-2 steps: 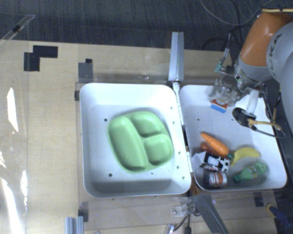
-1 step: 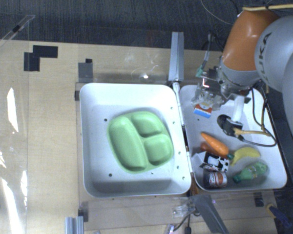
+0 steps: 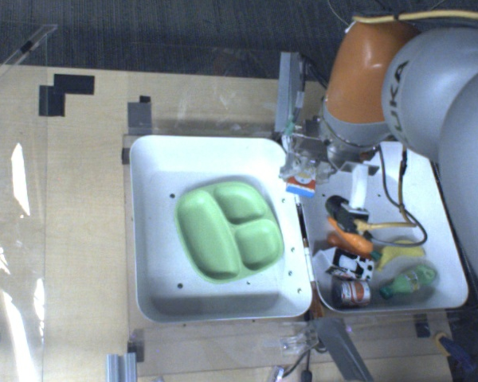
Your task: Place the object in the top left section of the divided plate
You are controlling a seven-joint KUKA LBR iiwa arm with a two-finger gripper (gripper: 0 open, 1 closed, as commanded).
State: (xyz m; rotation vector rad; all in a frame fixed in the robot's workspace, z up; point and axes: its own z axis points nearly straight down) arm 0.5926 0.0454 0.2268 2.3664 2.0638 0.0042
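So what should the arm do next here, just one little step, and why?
Probably carry the small red, white and blue object leftward, toward the green divided plate. The pincer sits over the seam between the two bins with that object right beneath it, while the plate lies in the left bin. Whether the object is truly gripped is unclear.

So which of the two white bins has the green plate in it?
The left bin: the green divided plate lies in its middle, while the right bin holds a heap of small items.

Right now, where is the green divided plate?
In the camera view, the green divided plate lies in the middle of the left white bin, left of the right bin's pile of objects.
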